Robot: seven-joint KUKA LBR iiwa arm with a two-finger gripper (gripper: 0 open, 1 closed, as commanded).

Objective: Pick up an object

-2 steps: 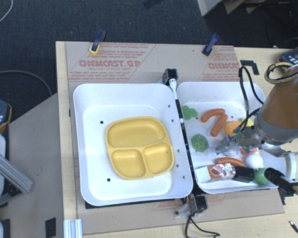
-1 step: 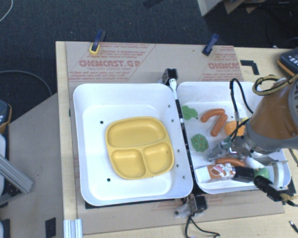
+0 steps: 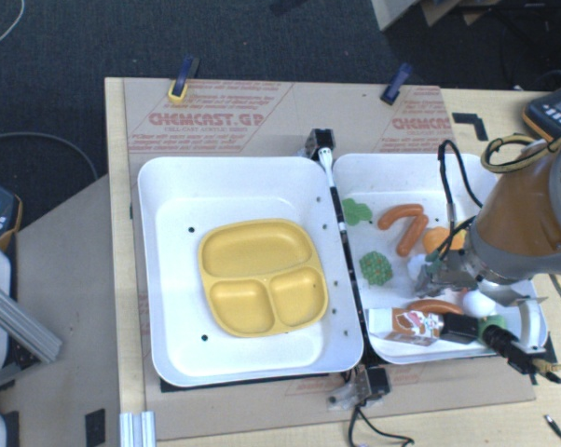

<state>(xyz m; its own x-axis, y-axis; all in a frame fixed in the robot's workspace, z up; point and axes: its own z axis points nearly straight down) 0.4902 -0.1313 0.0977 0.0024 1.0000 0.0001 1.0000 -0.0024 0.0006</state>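
Hovering low in the right shallow white bin (image 3: 392, 170), my gripper (image 3: 433, 276) near the green broccoli floret (image 3: 376, 267) and the orange plastic sausages (image 3: 403, 223); grip state: cannot tell from this angle. Still the approach step, nothing visibly held. Next: settle on one item, descend, close

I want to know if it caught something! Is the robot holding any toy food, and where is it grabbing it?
It cannot be told. The tool is low in the right bin among the toy food, but no item shows between its tips.
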